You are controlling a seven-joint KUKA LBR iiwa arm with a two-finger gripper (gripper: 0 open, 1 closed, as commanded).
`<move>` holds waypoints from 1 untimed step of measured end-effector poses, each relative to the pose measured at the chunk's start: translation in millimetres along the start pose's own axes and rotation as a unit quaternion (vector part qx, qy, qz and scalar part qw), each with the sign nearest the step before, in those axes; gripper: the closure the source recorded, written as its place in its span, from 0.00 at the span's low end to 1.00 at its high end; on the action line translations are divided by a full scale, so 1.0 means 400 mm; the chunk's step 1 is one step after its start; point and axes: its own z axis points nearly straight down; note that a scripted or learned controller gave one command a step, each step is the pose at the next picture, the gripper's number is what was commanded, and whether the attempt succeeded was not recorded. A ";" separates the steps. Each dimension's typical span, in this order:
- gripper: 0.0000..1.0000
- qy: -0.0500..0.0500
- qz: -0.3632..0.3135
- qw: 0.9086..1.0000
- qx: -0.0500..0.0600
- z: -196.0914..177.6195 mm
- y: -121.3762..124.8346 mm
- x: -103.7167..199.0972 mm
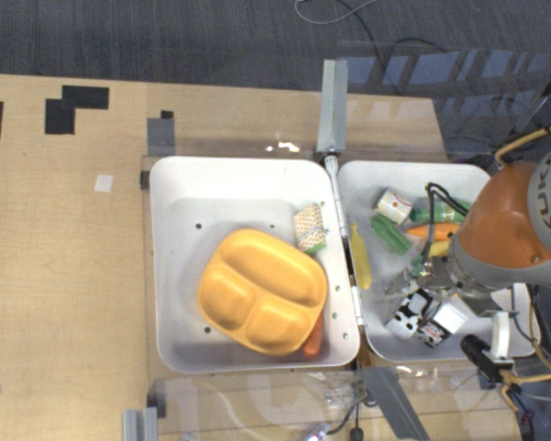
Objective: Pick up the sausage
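In the left bin (170,246), a large yellow divided tray (260,289) is lying upside down, and the sausage (313,336), showing as a short reddish-orange stub, is peeking out from under the tray's lower right edge near the bin's front wall. A patterned packet (309,227) is resting just above the tray. Over the right bin (375,338), the gripper (429,318) is hovering among small items; whether it is spread cannot be told.
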 end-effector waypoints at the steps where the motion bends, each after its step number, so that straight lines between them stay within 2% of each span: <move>1: 0.00 0.000 0.067 0.998 0.004 -0.236 0.209 0.132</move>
